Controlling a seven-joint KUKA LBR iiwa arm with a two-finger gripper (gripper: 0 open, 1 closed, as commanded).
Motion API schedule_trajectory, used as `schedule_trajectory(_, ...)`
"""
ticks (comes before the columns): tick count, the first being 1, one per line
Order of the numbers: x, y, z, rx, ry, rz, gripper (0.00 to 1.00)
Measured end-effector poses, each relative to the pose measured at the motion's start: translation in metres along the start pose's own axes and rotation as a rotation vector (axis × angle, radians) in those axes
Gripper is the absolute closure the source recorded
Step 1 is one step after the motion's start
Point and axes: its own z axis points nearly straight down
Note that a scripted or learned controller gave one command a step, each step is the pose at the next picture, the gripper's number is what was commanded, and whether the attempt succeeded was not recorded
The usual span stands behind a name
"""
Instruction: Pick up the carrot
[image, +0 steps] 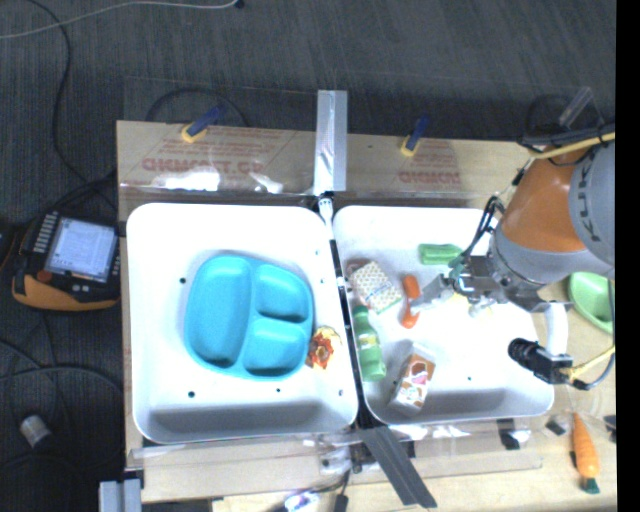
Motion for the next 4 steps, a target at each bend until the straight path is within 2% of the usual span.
schedule_trajectory(1, -0.015, 0.039, 0.0, 0.003, 0.002, -0.071, 0.0)
schedule_trajectory(2, 0.021, 0.003, -0.006, 0.004, -0.001, -0.11, 0.0)
schedule_trajectory(3, -0.038, 0.063, 0.036, 0.003, -0.003, -0.358, 0.0)
schedule_trajectory(4, 0.011, -0.037, -0.045, 0.003, -0.001, -0.462, 0.0)
